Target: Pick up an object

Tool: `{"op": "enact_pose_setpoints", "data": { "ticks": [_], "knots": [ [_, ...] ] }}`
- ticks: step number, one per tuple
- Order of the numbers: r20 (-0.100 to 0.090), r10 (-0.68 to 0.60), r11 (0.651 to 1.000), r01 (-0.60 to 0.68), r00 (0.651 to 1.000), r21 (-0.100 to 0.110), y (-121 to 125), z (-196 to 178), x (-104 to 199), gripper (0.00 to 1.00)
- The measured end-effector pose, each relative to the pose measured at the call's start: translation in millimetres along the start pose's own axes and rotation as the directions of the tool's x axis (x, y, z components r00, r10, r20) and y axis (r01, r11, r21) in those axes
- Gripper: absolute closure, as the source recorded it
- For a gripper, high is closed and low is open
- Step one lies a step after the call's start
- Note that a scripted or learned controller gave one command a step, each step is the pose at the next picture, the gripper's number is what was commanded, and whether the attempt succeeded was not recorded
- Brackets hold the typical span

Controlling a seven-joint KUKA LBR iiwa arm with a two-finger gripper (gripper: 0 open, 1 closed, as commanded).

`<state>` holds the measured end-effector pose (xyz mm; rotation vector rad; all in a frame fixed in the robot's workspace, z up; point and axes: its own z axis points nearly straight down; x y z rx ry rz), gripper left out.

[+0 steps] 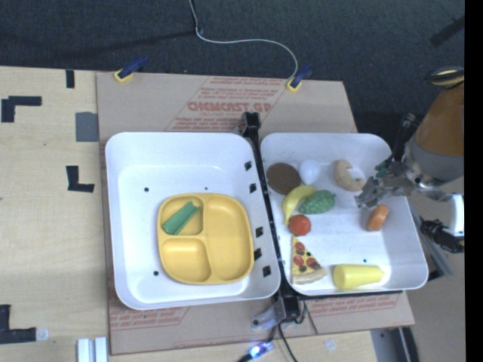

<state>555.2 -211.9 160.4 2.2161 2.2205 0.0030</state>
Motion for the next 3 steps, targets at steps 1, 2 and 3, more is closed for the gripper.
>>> {"op": "enact_pose_setpoints", "data": {
  "ticks": [1,2,3],
  "knots": [
    [0.000,0.001,1.000,-0.001,1.000,0.001,-4.0,-61.6,-2.8,1.00],
    [-0.002,0.001,1.000,-0.001,1.000,0.005,-3.6,-63.9,-2.2,1.00],
    [-0.004,-0.005,1.000,0.005,1.000,0.006,7.1,-62.9,57.0,1.00]
  ]
}}
